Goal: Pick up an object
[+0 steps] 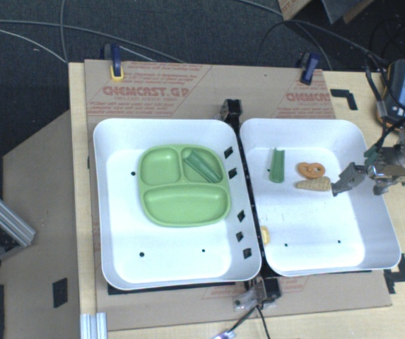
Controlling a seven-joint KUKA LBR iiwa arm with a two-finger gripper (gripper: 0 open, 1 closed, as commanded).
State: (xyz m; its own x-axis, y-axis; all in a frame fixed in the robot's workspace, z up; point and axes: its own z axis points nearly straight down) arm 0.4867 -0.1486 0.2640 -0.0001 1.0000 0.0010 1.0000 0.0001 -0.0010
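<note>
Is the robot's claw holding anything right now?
No. The claw hangs beside the tan piece in the right bin, with nothing between its fingers.

The brown protective sheet (188, 83) under the bins reads "CHEMCAST GP" in red, repeated partly at upper right.

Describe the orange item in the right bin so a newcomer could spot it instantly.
Start at the right white bin and look to its upper middle. There, just right of a green stick, sits the small orange pretzel-shaped piece, directly above a pale tan piece. It is the bin's one orange item, with holes through it.
</note>
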